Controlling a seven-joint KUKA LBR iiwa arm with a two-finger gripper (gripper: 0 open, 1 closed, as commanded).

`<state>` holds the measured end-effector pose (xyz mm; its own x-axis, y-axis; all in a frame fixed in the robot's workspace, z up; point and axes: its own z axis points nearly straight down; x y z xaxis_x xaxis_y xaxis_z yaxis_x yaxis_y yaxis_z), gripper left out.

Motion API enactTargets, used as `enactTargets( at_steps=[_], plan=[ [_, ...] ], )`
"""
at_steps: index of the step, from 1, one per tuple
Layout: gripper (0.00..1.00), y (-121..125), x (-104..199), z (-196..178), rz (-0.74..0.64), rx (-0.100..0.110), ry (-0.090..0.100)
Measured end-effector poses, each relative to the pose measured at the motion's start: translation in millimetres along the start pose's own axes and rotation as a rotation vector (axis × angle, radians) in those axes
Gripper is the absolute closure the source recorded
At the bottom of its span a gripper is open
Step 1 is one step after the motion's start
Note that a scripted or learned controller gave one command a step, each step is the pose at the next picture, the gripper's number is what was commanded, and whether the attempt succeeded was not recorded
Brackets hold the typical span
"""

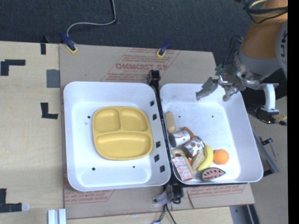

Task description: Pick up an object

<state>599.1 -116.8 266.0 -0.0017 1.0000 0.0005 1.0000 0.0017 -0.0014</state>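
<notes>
Down in the near corner of the right bin, objs sit in a tight heap: an orange, a banana, a watermelon slice, a small can, a flat red-and-white packet and a tan cylinder along the divider wall. Orange looks the easiest pick: it sits at the heap's outer edge, touching the banana on one side w/ bare bin floor on the other.

From the orange, the gripper hangs up toward the bin's far wall, well apart, slightly left of straight back. Fingers are spread open, nothing between them. So the coming move, by my read, is a run toward the near rim, then a drop.

Shapes/materials: orange is round, smooth, no long axis, prob. toy plastic, may roll. Banana is curved, long axis running roughly near-to-far. Can is shiny metal-look, tipped on its side. Packet flat, hard to pinch.

Left of the orange, in the left bin, lies a yellow compartment tray, matte, shallow.
</notes>
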Motion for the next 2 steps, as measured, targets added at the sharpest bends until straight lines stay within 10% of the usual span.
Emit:
enactTargets(
  at_steps=[1, 2],
  plan=[
    [0.00, 4, 21, 140, 0.002, 0.002, -0.001],
    [0.00, 29, 11, 179, 0.001, -0.008, -0.006]
  ],
)
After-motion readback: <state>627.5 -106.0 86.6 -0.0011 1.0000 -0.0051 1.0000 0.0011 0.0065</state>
